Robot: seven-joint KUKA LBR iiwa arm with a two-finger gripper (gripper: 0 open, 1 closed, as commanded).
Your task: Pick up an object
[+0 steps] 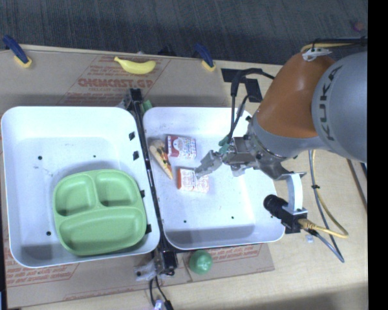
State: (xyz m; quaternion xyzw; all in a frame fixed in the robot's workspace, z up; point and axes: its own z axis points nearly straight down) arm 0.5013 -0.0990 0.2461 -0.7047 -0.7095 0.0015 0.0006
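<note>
In the right bin (246,232) lie two small red-and-white packets, one at the upper middle (181,146) and one lower (193,181). A yellow-orange fries-like toy (160,158) rests by the bin's left wall. My gripper (207,165) hangs just right of and above the lower packet, its grey fingers pointing left toward it. Nothing shows between the fingers. The grey arm with its orange band (297,102) reaches in from the right and covers the bin's right part.
The left bin (26,141) holds a green divided tray (100,210). A green ball (200,261) sits on the cardboard below the right bin. A yellow banana (135,64) lies above the bins, with blue clamps (18,51) at the cardboard's edge.
</note>
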